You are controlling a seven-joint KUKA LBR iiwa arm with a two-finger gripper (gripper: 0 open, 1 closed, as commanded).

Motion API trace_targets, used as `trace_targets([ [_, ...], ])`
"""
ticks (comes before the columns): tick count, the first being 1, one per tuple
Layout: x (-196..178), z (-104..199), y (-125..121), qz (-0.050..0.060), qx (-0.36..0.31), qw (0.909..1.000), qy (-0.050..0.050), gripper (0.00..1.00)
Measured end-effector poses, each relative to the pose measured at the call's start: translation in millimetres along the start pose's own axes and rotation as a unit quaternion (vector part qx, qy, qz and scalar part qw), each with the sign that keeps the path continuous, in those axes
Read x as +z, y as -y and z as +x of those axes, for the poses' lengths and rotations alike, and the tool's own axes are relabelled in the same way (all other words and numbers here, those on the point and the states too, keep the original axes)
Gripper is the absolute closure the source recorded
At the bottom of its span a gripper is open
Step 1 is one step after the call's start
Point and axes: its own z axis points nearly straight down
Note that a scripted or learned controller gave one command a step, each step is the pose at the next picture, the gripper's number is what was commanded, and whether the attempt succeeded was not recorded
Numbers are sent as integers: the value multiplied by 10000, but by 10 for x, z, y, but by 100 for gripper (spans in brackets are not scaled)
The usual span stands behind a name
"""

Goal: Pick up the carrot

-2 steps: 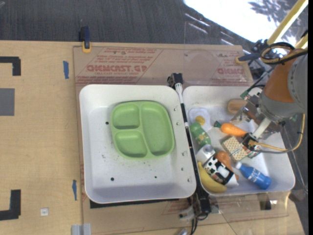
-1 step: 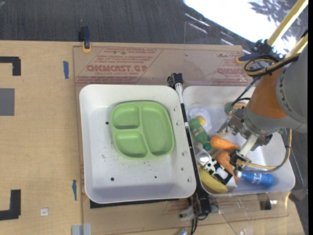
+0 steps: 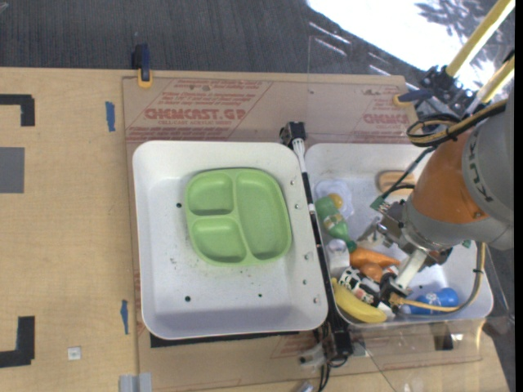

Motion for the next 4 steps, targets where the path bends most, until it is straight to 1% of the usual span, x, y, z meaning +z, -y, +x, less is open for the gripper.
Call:
trace_targets([
  [1, -9, -102, 177, -26, 1396, 9902, -26, 0],
  [2, -7, -124, 163, -56, 3031, 9529, -20, 0],
  [3, -5, -147, 192, 88, 1694, 9855, -9, 0],
  [4, -952, 296, 572, 78, 3160, 9487, 39, 0],
])
